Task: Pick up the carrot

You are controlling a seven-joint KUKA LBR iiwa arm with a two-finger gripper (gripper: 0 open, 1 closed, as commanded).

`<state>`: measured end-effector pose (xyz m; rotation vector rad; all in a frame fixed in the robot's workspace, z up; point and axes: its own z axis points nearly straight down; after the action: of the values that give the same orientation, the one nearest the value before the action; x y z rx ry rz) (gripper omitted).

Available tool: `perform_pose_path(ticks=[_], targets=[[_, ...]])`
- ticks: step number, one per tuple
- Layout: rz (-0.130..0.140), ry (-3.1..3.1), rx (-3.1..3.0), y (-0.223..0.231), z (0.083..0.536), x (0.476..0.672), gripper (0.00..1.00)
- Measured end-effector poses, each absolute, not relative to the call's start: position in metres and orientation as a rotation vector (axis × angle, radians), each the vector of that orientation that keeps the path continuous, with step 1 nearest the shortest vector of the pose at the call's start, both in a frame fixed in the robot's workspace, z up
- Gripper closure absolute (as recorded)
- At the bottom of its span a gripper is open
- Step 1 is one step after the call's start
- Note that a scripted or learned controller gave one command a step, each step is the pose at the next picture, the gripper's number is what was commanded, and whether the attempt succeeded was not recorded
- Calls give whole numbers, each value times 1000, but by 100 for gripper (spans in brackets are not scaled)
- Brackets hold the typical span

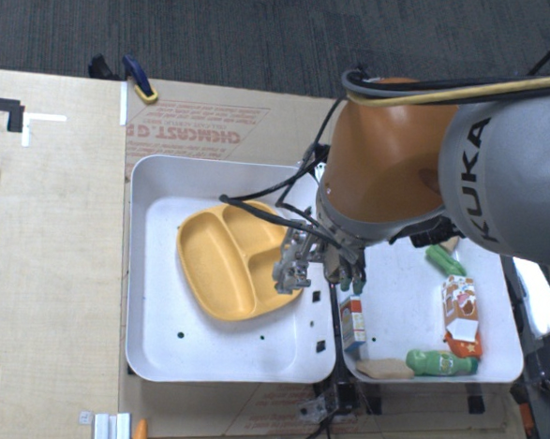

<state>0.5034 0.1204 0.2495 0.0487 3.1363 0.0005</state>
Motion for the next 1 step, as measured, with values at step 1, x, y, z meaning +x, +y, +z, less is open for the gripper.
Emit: perform_pose_path(ticks=[1], targets=[[1, 3124, -300, 125, 92, 479, 100]])
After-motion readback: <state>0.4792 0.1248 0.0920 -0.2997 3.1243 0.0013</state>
